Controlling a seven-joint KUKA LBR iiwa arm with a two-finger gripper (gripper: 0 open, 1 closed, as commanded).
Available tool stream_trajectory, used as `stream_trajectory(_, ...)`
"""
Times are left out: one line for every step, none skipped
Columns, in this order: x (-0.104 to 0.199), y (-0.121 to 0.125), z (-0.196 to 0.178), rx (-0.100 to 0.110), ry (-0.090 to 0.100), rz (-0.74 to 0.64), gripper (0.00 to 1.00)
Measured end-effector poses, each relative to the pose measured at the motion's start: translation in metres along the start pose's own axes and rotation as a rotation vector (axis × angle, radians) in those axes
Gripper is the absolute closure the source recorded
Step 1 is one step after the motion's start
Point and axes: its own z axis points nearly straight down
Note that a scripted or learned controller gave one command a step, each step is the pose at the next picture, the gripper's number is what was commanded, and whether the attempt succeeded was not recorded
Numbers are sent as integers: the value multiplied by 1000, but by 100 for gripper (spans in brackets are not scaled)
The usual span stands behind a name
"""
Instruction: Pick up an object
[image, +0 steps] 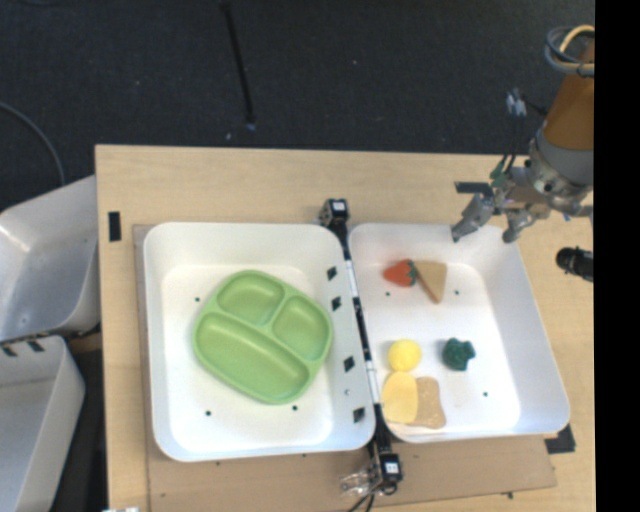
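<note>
The right bin (500, 330) holds several small food toys: a red strawberry (400, 272) touching a tan wedge (432, 280) near the back, a yellow ball (404, 354), a dark green broccoli piece (458, 353), and a yellow slice (400, 398) beside a tan bread slice (431, 402) at the front. My gripper (492, 227) hangs above the bin's back right corner, open, with nothing between its fingers. It is well apart from all the toys.
The left bin (170, 400) holds a green divided plate (262, 336). A black-clipped divider (350, 320) runs between the bins. The wooden bench (250, 180) extends behind them. White equipment (40, 260) stands off the bench's left.
</note>
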Motion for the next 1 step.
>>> stream_trajectory(1,2,-9,-13,-3,-4,0)
